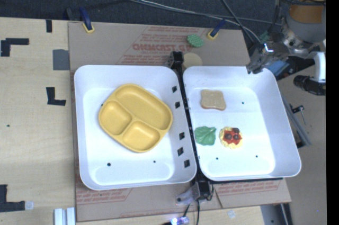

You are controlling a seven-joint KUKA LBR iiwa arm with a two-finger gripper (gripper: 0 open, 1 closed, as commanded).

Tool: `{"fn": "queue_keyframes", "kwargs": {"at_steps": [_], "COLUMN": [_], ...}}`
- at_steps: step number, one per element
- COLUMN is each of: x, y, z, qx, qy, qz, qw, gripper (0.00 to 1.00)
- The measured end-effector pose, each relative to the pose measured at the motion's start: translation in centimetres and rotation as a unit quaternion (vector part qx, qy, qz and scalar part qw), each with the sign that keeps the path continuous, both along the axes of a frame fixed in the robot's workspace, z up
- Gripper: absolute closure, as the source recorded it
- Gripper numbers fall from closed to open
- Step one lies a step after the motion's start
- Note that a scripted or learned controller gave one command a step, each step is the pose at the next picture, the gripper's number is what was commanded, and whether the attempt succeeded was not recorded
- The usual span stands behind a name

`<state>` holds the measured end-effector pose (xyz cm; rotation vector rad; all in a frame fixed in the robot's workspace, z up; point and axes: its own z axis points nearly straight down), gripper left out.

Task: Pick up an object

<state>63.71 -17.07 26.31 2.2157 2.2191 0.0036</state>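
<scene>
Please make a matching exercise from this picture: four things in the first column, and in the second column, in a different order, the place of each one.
Things:
1. yellow divided plate
2. slice of toast
3. green lettuce piece
4. gripper

Places:
A. right bin, front, beside the yellow and red toy food
B. above the right bin's far right corner
C. left bin, in the middle
D. right bin, far half

Pairs: 1-C, 2-D, 3-A, 4-B
</scene>
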Motion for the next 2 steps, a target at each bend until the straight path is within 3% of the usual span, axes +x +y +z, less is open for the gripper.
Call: {"fn": "queue_keyframes", "kwargs": {"at_steps": [2], "x": [-4.5], "y": [9.9], "z": [-1.0], "qx": [0.0019], "qy": [0.004], "qz": [0.002], "qw": [1.0], "gripper": [1.0]}}
